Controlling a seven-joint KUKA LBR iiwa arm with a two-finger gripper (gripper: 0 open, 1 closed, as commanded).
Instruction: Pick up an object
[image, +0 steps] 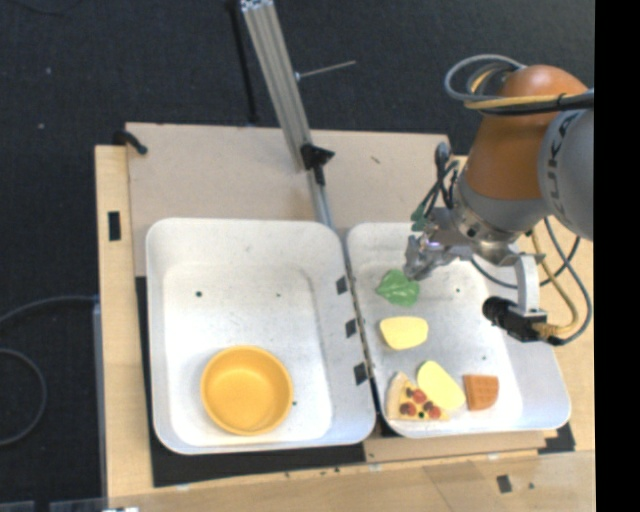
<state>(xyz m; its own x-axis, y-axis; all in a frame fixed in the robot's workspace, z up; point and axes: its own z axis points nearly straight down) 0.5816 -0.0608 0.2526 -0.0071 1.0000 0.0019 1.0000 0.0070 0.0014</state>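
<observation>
I'm looking at a small green leaf-shaped toy (398, 289) lying in the upper left part of the right bin (540, 390), close to the wall that divides the two bins. It is reading as flat and crumpled, with no strong long axis that I can make out from this slant.

The gripper (420, 256) is hanging just above and slightly to the right of that green piece as the view shows it, with its tips near the piece's upper edge; I cannot tell whether they are touching it. I also cannot tell how the gripper is set, spread or closed, because the wrist and cabling are crowding that spot. Nothing is showing clearly between its tips, so I'm not calling this a hold.

So the relation I'm steering by is this: the green piece is lying down and a touch left of the gripper in the view, toward the dividing wall. In my judgement the coming move is needing a short shift that way before any closing.

Further out, a pale yellow slab (403, 332) is sitting just below the green piece, and a pizza-like slice (418, 398), a yellow wedge (441, 385) and an orange-brown block (481, 391) are sitting along the bin's lower edge. In the left bin (200, 250), a yellow bowl (247, 390) is resting well apart from all this.
</observation>
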